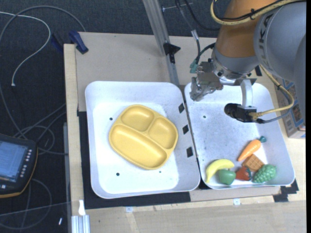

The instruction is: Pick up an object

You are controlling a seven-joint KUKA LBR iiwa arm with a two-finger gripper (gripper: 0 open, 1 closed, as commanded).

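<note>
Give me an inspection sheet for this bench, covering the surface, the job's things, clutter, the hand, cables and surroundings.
Surface: wooden bench bearing a left white bin and a right white bin side by side.
Job's things: toy banana, green apple, carrot, green grapes and a red piece, bunched in the right bin's near corner.
Clutter: yellow divided plate in the left bin.
Hand: hand over the right bin's far left corner, away from the toys, holding nothing visible.
Cables: yellow and black cables on the arm; loose wires on the floor.
Surroundings: pendant at left, metal post behind.
</note>
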